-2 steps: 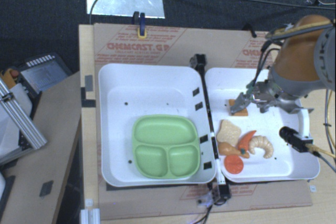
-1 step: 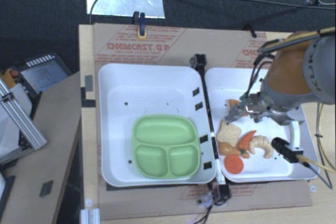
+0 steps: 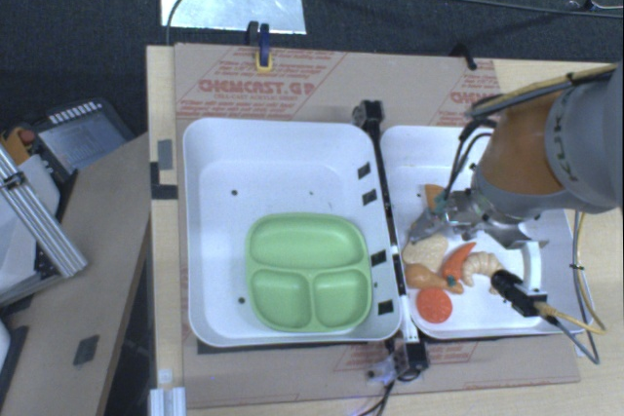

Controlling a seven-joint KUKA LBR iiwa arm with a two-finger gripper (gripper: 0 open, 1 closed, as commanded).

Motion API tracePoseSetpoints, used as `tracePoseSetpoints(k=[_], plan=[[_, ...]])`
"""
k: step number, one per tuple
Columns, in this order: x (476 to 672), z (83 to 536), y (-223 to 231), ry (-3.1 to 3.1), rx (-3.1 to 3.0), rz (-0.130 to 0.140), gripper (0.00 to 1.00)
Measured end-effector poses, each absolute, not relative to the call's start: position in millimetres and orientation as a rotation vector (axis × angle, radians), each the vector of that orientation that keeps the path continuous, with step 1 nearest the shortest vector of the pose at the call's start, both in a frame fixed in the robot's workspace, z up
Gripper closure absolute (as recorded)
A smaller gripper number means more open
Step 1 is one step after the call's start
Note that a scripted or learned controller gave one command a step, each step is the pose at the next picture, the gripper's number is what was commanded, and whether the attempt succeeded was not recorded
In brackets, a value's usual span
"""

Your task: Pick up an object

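I see my gripper (image 3: pixel 436 221) low in the right bin (image 3: pixel 414 151), just above a pale, rounded food-like piece (image 3: pixel 423 251) beside orange, red bits, though I cannot tell its grip state from here.

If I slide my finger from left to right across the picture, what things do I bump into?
Left bin → green tray → black divider clips → right bin → red tomato → pincer → grey arm.
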State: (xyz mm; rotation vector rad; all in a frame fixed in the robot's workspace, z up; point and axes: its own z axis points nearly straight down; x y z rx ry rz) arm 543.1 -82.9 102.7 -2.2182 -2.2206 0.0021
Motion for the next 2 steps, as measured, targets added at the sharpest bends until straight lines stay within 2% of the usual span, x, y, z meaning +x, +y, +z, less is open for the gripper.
tracePoseSetpoints(k=[1, 2], plan=[[545.1, 87.4, -83.2, -2.223, -2.221, -0.004, 0.0], [547.6, 99.7, -82.8, -2.229, -2.225, -0.014, 1.0]])
